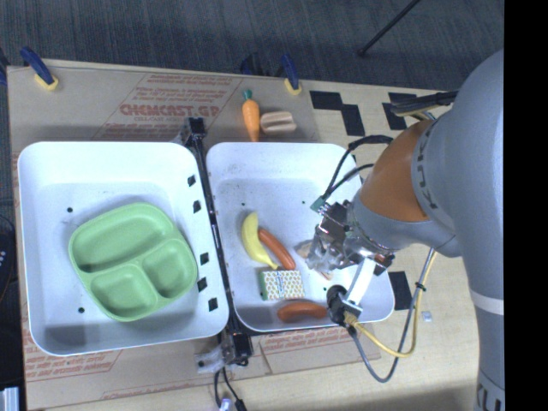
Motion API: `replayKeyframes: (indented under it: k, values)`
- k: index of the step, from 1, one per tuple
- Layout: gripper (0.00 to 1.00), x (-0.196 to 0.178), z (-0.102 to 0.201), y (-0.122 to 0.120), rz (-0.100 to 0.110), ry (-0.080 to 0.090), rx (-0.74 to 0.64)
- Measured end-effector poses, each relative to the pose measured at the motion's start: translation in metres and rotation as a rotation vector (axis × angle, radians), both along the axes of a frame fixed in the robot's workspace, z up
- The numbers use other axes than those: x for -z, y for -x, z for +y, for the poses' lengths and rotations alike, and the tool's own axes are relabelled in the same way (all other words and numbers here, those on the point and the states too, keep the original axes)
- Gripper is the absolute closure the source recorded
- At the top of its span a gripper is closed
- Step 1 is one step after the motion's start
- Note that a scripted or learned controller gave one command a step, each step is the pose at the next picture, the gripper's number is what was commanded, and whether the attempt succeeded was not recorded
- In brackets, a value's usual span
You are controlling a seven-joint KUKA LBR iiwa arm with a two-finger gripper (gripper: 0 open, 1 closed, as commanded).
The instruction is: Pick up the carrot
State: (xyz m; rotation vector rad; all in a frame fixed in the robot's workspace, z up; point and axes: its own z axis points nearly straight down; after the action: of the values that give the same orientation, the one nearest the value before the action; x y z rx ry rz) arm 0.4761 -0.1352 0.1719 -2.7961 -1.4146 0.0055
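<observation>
A dark ribbed floor shows behind a counter (pixel 171 101) covered with brown cardboard printed in red; the largest line appears to read "CHEMCAST GP", the smaller lines are too fine to make out. Blue clamps (pixel 38 67) sit at the far edge of the cardboard.

The carrot (pixel 250 117) is small and bright orange, tapered, with a short green top pointing away from the bins. It lies on the cardboard just beyond the far rim of the right bin (pixel 257 157), outside that bin, and just beside a small tan and brown bun-like piece (pixel 277 123).

Inside the right bin, well apart from the carrot, lie a yellow banana (pixel 251 240), a reddish-orange sausage (pixel 276 248) touching the banana's side, a pale patterned block with a green edge (pixel 281 284) just in front of them, and a second sausage (pixel 300 312) near the bin's front rim. The left bin (pixel 38 174), beside the right bin, holds a green divided tray (pixel 133 259) with three compartments.

The grey arm (pixel 462 178) with its orange band (pixel 394 182) reaches over the right bin's right half. The claw (pixel 327 255) hangs low over the bin floor, beside the sausage and far from the carrot. Whether it is open or closed I cannot tell, as cables and metal parts hide it. A yellow cable (pixel 385 345) loops off the wrist over the counter.
</observation>
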Motion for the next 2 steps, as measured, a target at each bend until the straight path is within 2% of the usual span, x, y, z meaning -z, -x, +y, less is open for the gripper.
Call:
replayKeyframes:
  k: [1, 2]
  values:
    - [1.00, 0.000, -0.060, 0.000, -0.004, 0.003, 0.026]
    - [1.00, 0.078, -0.003, -0.001, -0.009, 0.005, -0.120]
